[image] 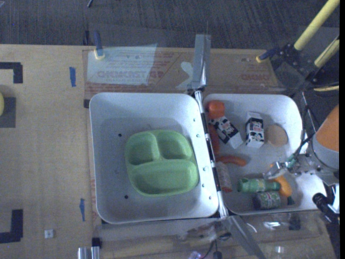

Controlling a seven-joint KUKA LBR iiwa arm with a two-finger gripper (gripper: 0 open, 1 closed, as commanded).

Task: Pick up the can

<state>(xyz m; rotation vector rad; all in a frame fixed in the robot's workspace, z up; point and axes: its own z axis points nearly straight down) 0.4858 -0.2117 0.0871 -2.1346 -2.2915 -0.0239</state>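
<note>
The can (pixel 268 200) lies on its side near the front wall of the right bin (pixel 294 104); it is dark with a green and red label. Just behind it lie a green bottle (pixel 252 185) and a small orange piece (pixel 283 186). My gripper (pixel 278 169) reaches in from the right and hovers a little behind and to the right of the can, over the bottle's right end. It is apart from the can, and nothing shows held in it. The grey arm with its orange band (pixel 330 131) stands at the right edge.
The right bin also holds an orange bottle-like item (pixel 216 110), two black-and-white cartons (pixel 226 129) (pixel 254 130), a beige egg shape (pixel 277 135) and a red-orange stick (pixel 232 159). The left bin (pixel 102 144) bears a green divided plate (pixel 160 162).
</note>
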